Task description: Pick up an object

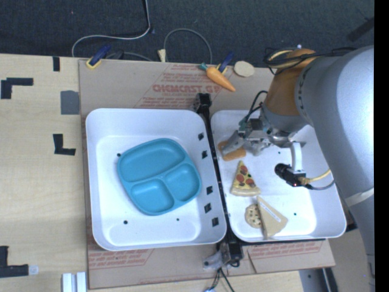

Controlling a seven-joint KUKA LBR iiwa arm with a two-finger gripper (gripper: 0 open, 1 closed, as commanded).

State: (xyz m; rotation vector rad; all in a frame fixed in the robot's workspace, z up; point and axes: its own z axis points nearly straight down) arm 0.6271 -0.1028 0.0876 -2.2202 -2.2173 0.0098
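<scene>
- my gripper (243, 140) is down in the right bin (322, 224), upper-left part of it, arm coming in from the right of the frame.
- a tan bread-like piece (231, 149) sits right at the tip. can't tell if the jaws are open or clamped on it, the wrist body blocks the view.
- judgement: that piece is the pick target. it lies close to the wall between the bins, probably why i come in at a slant.
- other candidates lower in the same bin: pizza slice (244, 180) just below the bread, cookie (253, 216) and a pale wedge (271, 218) touching near the bottom edge.
- left bin (100, 163) holds a blue divided plate (159, 175), flat, well apart from my tip.
- outside the bins, top centre: a toy carrot (219, 78) and a small round disc (244, 69) on the cardboard sheet (176, 87).
- bins sit on that sheet over a light wood bench (36, 181). dark carpet (61, 11) and loose cables (146, 17) across the top of the frame.
</scene>
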